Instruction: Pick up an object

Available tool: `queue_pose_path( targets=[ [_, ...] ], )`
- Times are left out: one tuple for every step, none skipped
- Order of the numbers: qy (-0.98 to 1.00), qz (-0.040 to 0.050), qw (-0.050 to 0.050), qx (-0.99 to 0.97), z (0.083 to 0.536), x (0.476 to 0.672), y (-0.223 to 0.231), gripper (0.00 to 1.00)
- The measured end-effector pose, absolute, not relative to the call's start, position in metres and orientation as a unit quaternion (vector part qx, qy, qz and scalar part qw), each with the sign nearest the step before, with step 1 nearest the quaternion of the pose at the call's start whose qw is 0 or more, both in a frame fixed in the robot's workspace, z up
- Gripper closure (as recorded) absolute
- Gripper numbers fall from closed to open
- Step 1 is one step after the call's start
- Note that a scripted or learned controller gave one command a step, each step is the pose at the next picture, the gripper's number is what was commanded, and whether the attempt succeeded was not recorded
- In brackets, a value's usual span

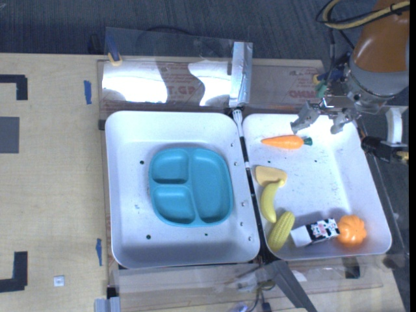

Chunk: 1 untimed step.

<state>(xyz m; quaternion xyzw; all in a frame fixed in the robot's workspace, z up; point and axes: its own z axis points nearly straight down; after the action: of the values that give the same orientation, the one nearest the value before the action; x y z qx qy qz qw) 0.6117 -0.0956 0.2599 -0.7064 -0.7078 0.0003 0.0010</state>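
Your carrot (283,142) lies in the right bin (370,194), just below and left of the gripper (321,118), nothing covering it. Nearer you: banana (268,198), corn (281,230), carton (316,232), pumpkin (351,230). The gripper hangs over the bin's far edge, fingers spread, holding nothing.

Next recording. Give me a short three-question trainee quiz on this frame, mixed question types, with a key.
1. True or false: the blue divided plate lies in the left bin.
2. Which item lies nearest the gripper? A) carrot B) small pumpkin C) banana
3. Fill in: the black-and-white carton touches the ____.

Key: 1 true; 2 A; 3 small pumpkin.
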Motion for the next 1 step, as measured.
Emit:
queue_pose_path(
  targets=[
    [-0.737,0.0029,0.004,-0.676,0.171,0.6333,-0.1461,0.0]
  ],
)
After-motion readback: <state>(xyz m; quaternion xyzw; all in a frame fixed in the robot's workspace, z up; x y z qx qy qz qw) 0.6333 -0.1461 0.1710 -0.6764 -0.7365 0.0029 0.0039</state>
